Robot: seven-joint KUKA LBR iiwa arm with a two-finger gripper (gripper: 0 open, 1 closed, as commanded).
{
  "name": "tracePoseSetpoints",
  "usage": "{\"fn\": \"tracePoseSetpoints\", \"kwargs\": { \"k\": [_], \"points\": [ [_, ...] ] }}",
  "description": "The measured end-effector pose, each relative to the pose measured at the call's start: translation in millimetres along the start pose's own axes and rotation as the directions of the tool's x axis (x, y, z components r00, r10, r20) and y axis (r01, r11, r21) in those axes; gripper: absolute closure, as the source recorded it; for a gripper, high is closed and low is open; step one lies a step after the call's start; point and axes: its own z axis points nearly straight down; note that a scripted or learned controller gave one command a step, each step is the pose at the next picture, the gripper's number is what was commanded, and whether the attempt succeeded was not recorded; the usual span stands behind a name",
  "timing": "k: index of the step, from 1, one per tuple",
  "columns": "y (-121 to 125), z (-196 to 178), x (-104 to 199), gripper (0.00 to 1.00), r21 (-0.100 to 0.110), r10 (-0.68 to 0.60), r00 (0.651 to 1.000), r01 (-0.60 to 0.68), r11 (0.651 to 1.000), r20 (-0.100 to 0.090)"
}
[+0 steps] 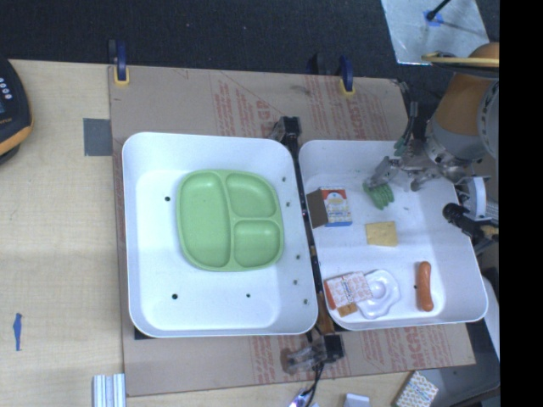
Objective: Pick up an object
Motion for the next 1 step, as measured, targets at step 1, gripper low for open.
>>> {"fn": "tracePoseSetpoints", "kwargs": {
  "k": [1],
  "points": [
    [-3.7,-48.2,23.9,0.00,-0.001,-0.004,1.000,0.004,1.000,-0.002]
  ]
}}
